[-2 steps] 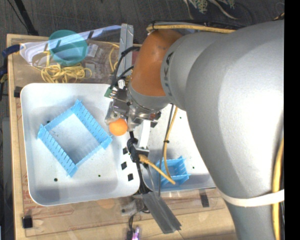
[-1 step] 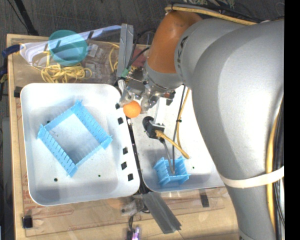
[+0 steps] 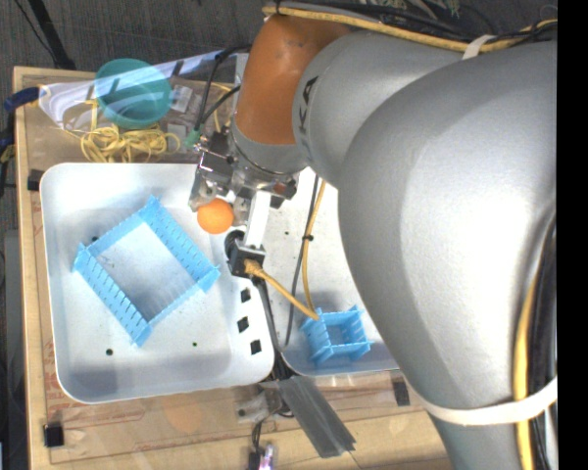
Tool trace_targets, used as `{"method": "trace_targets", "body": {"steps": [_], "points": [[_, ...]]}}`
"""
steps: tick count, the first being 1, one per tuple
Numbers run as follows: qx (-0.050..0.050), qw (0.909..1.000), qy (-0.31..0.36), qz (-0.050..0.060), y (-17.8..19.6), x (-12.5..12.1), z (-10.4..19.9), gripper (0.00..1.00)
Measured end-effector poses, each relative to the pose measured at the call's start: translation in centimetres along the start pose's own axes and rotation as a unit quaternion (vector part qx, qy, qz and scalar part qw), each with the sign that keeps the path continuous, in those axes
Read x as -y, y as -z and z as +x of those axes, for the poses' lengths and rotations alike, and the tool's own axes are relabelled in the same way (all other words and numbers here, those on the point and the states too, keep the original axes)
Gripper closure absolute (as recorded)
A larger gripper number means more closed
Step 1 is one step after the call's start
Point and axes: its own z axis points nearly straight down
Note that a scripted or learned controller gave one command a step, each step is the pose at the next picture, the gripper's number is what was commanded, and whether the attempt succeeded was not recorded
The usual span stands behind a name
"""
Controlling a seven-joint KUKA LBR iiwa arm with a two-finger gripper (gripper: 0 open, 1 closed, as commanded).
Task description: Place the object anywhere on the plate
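Gripper [image 3: 219, 202] time first: it hangs low over the right side of the left bin [image 3: 69, 262], and a small orange ball [image 3: 214, 217] sits right at its tip, tucked against the metal fingers. The ball looks pinched there, so the gripper seems closed on it. Behind the gripper comes the orange band [image 3: 274, 76] of the arm, and then the big grey arm [image 3: 441, 213], which reaches in from the right and covers most of the right bin [image 3: 294, 360].

The ball is just beside the top right corner of a blue square frame [image 3: 145, 270] with little ribs, which lies flat in the left bin like a plate with low walls. The ball is not over the frame's middle; it is off its edge.

A smaller blue frame [image 3: 338, 339] lies in the right bin, near the bottom. A yellow wire [image 3: 284, 297] runs down from the gripper toward it.

Both bins sit on a wooden bench [image 3: 29, 155]. At the back of the bench are a teal bowl [image 3: 132, 91] and a heap of yellow string [image 3: 122, 145]. The floor around is dark.
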Motion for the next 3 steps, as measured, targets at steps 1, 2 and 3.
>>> {"method": "trace_targets", "body": {"steps": [1, 2, 3], "points": [[0.0, 0.9966, 0.082, 0.0, -3.1, -5.6, -3.5, 1.0], [0.0, 0.9992, 0.039, 0.001, -3.3, 0.9, -4.4, 1.0], [0.0, 0.998, 0.063, -0.001, -3.3, -1.8, -6.9, 1.0]]}}
